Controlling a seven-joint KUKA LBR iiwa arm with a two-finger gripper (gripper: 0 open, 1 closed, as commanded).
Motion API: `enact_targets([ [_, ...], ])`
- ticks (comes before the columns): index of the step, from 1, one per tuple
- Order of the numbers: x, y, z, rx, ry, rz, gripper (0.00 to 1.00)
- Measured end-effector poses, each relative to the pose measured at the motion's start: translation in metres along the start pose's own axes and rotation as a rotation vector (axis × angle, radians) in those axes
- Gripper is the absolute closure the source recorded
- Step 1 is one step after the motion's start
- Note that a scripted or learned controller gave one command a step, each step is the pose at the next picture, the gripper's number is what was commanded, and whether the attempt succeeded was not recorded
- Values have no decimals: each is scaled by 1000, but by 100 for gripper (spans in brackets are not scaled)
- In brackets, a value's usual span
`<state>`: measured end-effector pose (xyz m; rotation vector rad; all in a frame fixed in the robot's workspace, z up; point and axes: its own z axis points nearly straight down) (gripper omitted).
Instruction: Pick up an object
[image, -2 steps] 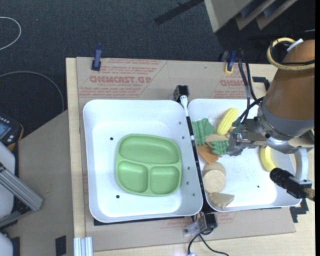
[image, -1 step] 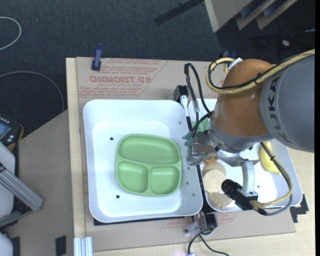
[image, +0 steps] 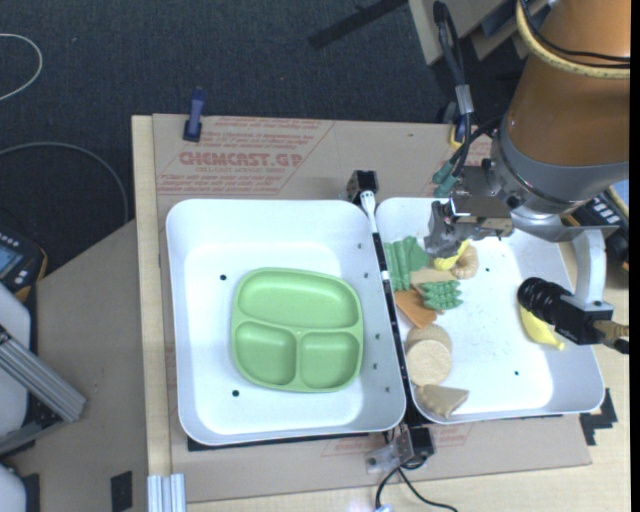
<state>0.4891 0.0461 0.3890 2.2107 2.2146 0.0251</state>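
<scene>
- Pale board bench (image: 100, 300) fills the lower frame, with two white bins side by side on it and a black clip (image: 417, 440) at the bottom end of the seam between them.
- Left bin (image: 190, 300): it holds one green divided plate (image: 297, 328) with three hollows, lying flat near the middle. White floor shows on every side of the plate, so there is open room all round it.
- Right bin (image: 500, 340): everything is crowded against its left wall, beside the seam.
- Lowest in that crowd is a tan wedge (image: 443, 400) in the bottom left corner, touching a tan round disc (image: 428, 355) just above it.
- Above the disc lies an orange-brown wedge (image: 413, 305), with a green spiky piece (image: 440, 294) on its right edge and a green ridged piece (image: 404, 260) beyond, close to the wall.
- A yellow curved piece (image: 538, 325) (banana-like) lies alone at the bin's right side, well apart from the crowd. The floor between them, lightly speckled, is bare.
- The small yellow and cream piece (image: 463, 262) sits at the upper right of the crowd, rounded and partly shadowed, just beside the green spiky piece.
- The gripper (image: 447, 240) hangs directly over that piece's upper left edge. Whether it is spread or closed, I cannot tell, and no grasp is visible.
- The grey and orange arm (image: 570, 100) fills the upper right of the frame.
- Farther up, a second black clip (image: 362, 185) sits at the seam's top end and a blue clip (image: 194, 115) at the board's upper left corner. Dark carpet (image: 100, 60) lies beyond.
</scene>
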Motion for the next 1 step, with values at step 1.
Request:
enact_targets([
  [1, 67, -10, -17, 16, 0, -7, 100],
])
